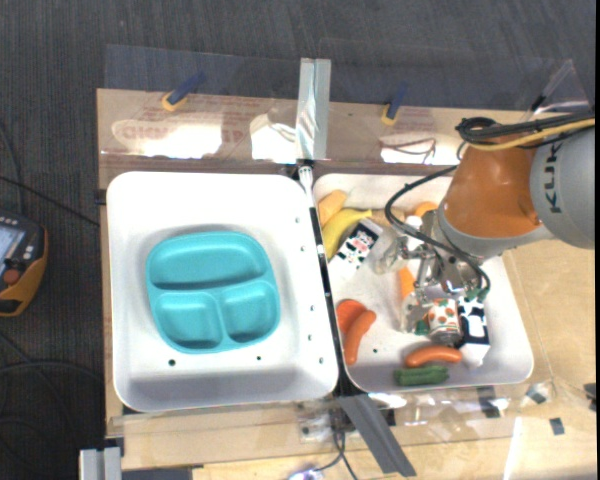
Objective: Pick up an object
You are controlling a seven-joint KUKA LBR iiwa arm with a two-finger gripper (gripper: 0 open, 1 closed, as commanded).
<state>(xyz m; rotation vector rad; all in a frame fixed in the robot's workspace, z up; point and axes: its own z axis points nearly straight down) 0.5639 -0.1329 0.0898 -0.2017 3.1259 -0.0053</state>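
Camera view, looking down at a slant: two shallow white bins side by side on the counter (545, 298). Left white bin (130, 368) holding a teal plastic sectioned tray (215, 288). Right white bin (505, 363) holding the loose objects: yellow banana (335, 226), small black-and-white patterned card (355, 243), orange-red pepper-shaped toy (355, 323), green bean-shaped toy (422, 375), orange sausage-shaped toy (435, 355), white cup with coloured dots (442, 318). Grey arm with orange band (490, 193) reaching in from the right, hand (432, 286) lowered into the right bin. Finger state: cannot tell, hidden in clutter of cables and metal. Dotted cup just below and touching or nearly touching the hand; likeliest target. Cup long axis not readable from this angle. No object confirmed between the fingers.
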